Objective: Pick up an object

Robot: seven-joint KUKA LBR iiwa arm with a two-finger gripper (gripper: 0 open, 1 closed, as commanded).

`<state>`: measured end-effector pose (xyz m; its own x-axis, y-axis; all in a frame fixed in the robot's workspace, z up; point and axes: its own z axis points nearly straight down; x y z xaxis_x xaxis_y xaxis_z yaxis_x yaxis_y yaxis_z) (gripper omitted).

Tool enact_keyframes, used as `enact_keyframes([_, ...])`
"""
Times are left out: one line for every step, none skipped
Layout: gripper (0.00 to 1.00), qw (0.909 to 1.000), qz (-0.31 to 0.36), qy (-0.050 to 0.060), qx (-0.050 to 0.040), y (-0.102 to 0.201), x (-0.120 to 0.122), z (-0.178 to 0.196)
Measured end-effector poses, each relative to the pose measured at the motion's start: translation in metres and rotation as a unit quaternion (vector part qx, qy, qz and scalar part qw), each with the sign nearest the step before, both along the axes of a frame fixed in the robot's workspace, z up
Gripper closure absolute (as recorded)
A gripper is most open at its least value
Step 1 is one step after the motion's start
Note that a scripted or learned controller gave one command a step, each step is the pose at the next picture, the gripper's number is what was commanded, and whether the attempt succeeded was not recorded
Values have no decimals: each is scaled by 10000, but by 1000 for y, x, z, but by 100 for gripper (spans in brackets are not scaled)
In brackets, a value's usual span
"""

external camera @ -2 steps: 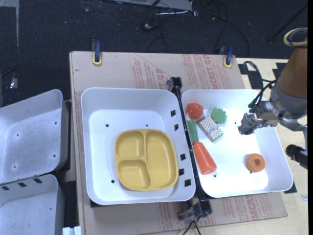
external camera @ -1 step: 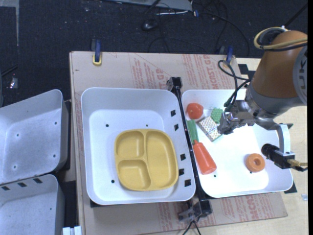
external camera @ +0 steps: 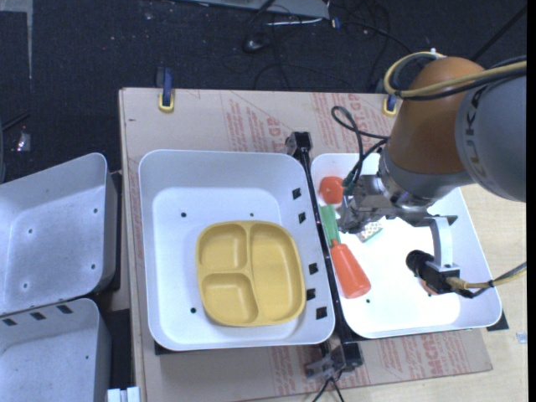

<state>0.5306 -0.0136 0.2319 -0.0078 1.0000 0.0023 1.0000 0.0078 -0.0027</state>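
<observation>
While the gripper (external camera: 362,218) hangs low in the right bin (external camera: 481,308) just beside the orange carrot (external camera: 349,270), nothing looks lifted; its grasp state cannot be told.

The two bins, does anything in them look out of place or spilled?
Nothing looks spilled or damaged. The yellow divided plate lies flat in the left bin. In the right bin, an orange carrot-like toy lies along the left wall, beside the gripper.

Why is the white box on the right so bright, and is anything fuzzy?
In the camera view, light glares off the right bin's floor, washing it out; the yellow plate in the left bin looks sharp, while the gripper is dim, in the arm's shadow.
</observation>
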Motion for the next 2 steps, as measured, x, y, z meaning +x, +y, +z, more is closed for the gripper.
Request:
enact_keyframes([100,10000,1,-11,-2,45,-4,4])
enact_keyframes([100,10000,-2,-7,-6,90,-2,-2])
